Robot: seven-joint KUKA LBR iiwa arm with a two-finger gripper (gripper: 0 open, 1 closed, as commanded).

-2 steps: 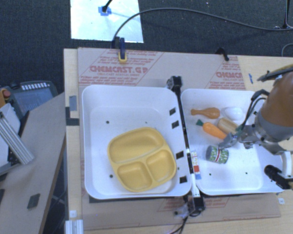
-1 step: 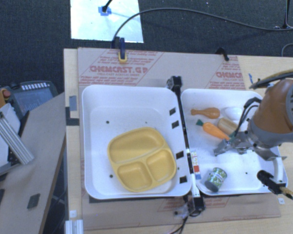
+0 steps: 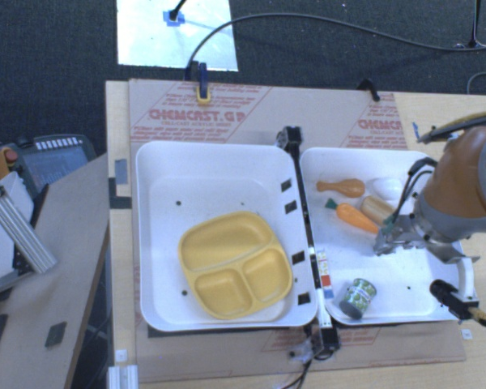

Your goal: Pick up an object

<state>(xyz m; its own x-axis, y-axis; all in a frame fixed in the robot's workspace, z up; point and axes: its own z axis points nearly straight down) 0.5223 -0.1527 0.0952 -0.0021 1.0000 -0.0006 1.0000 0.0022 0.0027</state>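
Note:
In the right bin (image 3: 405, 302) lie a tan drumstick-shaped toy (image 3: 341, 187), an orange carrot (image 3: 355, 216), a white egg-shaped piece (image 3: 386, 187) and a tan cylinder (image 3: 376, 208). A small green can (image 3: 357, 296) lies on its side near the bin's front edge. My gripper (image 3: 386, 243) is down inside this bin, just right of the carrot's end and below the tan cylinder. Nothing is visibly held in it. The grey and orange arm (image 3: 462, 186) covers the bin's right side.
The left bin (image 3: 162, 217) holds a yellow three-compartment tray (image 3: 235, 262). A black divider rail (image 3: 301, 225) runs between the bins. Cables cross the dark floor behind the bench, and a grey pendant sits at far left.

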